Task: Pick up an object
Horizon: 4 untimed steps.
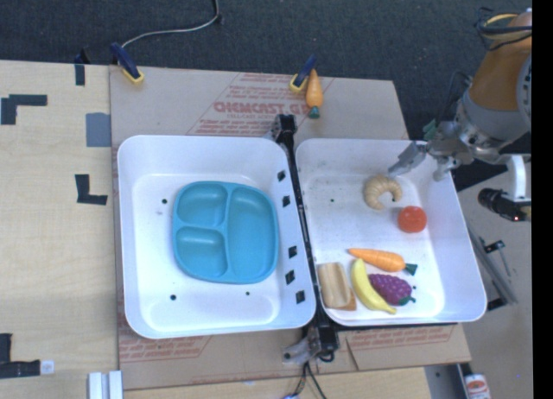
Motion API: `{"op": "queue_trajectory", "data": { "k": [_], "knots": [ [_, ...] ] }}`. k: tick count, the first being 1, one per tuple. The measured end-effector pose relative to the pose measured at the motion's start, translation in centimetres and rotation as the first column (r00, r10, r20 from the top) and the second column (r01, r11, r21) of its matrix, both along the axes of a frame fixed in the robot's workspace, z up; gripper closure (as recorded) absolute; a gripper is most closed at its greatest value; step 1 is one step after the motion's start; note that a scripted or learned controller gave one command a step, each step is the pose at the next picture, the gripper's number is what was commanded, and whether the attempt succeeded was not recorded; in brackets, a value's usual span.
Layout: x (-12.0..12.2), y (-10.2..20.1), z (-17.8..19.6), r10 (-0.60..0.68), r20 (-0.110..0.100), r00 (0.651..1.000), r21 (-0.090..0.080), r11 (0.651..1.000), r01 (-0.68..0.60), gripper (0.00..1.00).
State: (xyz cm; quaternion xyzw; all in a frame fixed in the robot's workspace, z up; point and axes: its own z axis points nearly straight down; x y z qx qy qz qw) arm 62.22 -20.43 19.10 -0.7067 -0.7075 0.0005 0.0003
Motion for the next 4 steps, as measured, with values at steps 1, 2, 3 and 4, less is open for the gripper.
{"op": "queue_trajectory", "data": {
  "k": [1, 2, 3, 4],
  "knots": [
    [4.6, 3.3, -10.1, 0.002, 0.001, 1.0, -0.001, 1.0, -0.002, 0.0],
    [1.3, 6.8, -10.5, 0.0, 0.003, 1.0, -0.002, 1.0, 0.0, 0.0],
    [1.4, 6.8, -9.4, 0.001, 0.004, 1.0, -0.003, 1.0, -0.001, 1.0],
    [1.3, 15.3, -0.6, 0.003, 0.003, 1.0, 0.002, 1.0, -0.003, 1.0]
  ]
}}
